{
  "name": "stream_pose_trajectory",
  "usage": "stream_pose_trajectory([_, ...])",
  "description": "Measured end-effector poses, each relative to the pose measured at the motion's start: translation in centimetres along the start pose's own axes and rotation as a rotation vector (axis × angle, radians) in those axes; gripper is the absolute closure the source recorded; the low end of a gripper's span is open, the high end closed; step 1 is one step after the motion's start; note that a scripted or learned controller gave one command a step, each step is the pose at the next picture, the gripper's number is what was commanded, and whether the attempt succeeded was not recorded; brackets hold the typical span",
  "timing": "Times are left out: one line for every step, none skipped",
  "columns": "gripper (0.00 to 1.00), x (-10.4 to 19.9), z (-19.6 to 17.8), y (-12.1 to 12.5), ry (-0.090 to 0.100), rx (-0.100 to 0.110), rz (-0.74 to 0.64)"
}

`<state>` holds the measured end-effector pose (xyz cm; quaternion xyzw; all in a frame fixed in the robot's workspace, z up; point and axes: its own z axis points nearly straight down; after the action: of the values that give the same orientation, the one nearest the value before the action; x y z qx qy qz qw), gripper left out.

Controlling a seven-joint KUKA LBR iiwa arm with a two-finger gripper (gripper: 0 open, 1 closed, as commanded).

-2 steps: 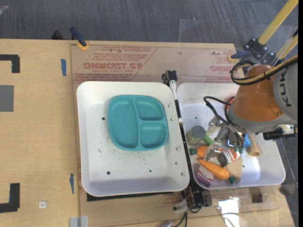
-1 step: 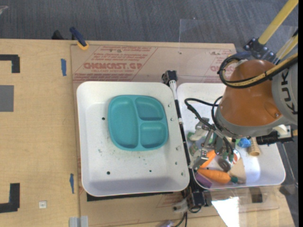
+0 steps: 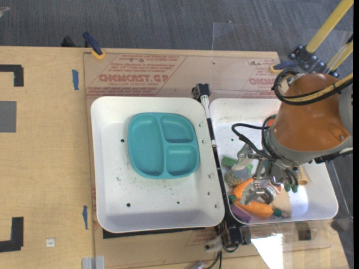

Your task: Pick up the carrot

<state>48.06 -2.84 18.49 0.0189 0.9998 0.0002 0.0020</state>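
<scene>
The orange carrot (image 3: 259, 209) lies near the front edge of the right bin (image 3: 322, 206), among other toy foods. My gripper (image 3: 258, 190) hangs low over that pile, just above and behind the carrot, under the orange wrist band (image 3: 308, 116). Another orange piece (image 3: 239, 189) sits just left of the gripper. The arm hides the middle of the right bin.
A teal divided plate (image 3: 164, 144) rests in the left bin (image 3: 112, 195). Around the carrot are a purple piece (image 3: 242, 212), a beige piece (image 3: 284, 206), a green piece (image 3: 230, 162) and a tan ridged piece (image 3: 303, 176). A black clamp (image 3: 201, 89) sits between the bins at the back.
</scene>
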Motion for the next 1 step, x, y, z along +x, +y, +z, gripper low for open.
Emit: stream_pose_trajectory([0.00, 0.00, 0.00, 0.04, 0.000, 0.000, -0.001])
